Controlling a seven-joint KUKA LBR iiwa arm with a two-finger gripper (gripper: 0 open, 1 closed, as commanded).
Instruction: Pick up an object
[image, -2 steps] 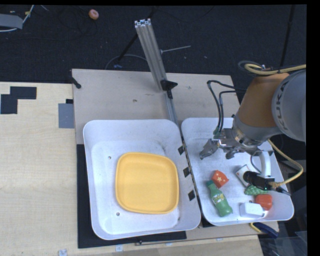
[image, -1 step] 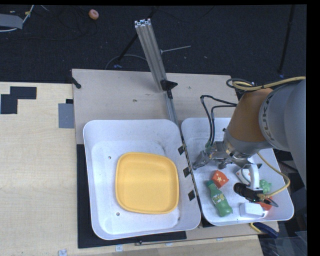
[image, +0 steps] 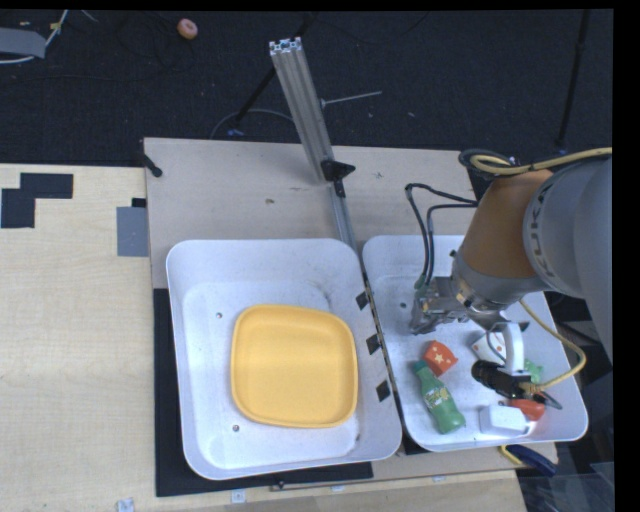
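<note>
Nothing is lifted yet. The gripper (image: 432, 312) hangs low in the right bin (image: 392, 262), just above the orange block (image: 439, 357) and green bottle (image: 438, 398); whether it is clenched, I cannot tell.

aluminium rail (image: 305, 105) leaning over bench | small orange ball (image: 187, 28), perhaps, on dark floor

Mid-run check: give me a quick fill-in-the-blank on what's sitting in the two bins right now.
1. The yellow plate lies in the ____ bin.
2. The green bottle lies in the ____ bin.
3. The small red block sits just above the ____ bottle.
4. The gripper is over the ____ bin.

Missing words: left; right; green; right
</note>
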